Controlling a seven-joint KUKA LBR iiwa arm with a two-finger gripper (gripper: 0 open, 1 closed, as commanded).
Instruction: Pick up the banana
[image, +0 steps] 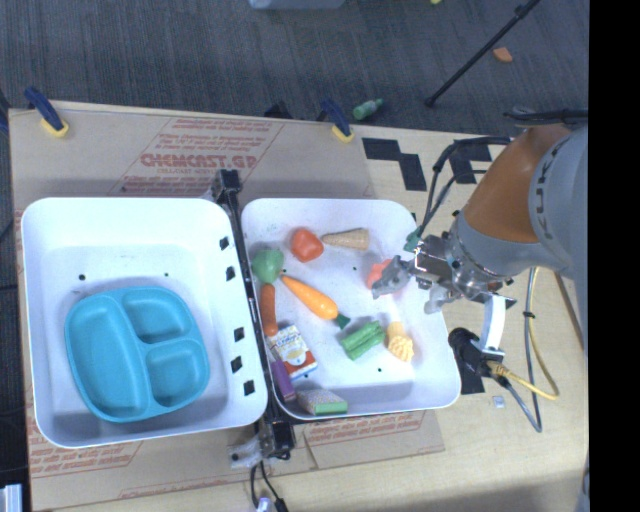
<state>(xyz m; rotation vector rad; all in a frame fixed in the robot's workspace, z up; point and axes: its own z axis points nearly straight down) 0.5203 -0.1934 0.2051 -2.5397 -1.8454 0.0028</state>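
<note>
A short yellow piece (400, 345) lies in the right bin (330, 212) near its right wall; it is the only yellow thing I see, and its ribbed surface looks more like corn than banana. My gripper (410, 292) hangs over the bin's right side, just above and apart from that yellow piece. Its fingers stand open with nothing between them. A small red-orange item (379, 271) sits right by the left finger (389, 282).
The right bin also holds a red tomato (306, 244), a beige cone (346, 239), a green round item (267, 264), a carrot (310, 297), a green cucumber (361, 338) and a small box (290, 349). A blue divided plate (137, 352) lies in the left bin (60, 230).
</note>
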